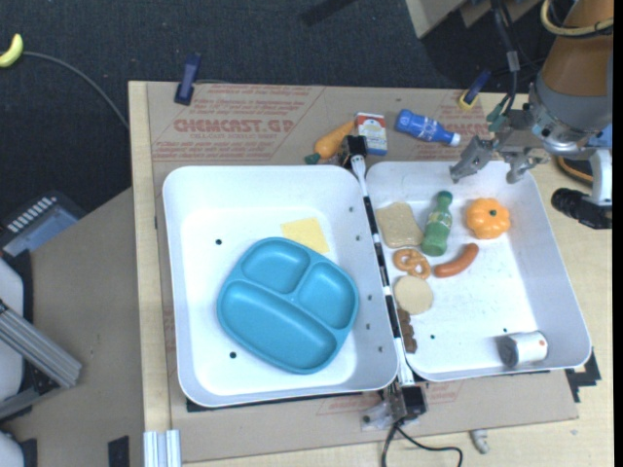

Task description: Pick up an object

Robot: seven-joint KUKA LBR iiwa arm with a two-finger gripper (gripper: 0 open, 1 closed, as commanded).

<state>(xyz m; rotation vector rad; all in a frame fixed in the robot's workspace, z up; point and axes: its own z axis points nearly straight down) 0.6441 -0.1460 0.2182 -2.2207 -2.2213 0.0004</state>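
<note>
Gripper (495, 161) hung over the right bin's (545, 290) far edge — fingers apart, nothing between them; pumpkin (487, 218) and bottle (437, 224) lay just below.

White bins: two were on the bench — left bin (185, 261), right bin (545, 290).
Left bin's contents: one blue divided plate (287, 303), one yellow slice (307, 233).
Right bin's contents: seven — green bottle (438, 224), orange pumpkin (487, 218), sausage (456, 260), pretzel (410, 259), bread slice (398, 224), round cookie (413, 296), white roll (524, 347).
</note>
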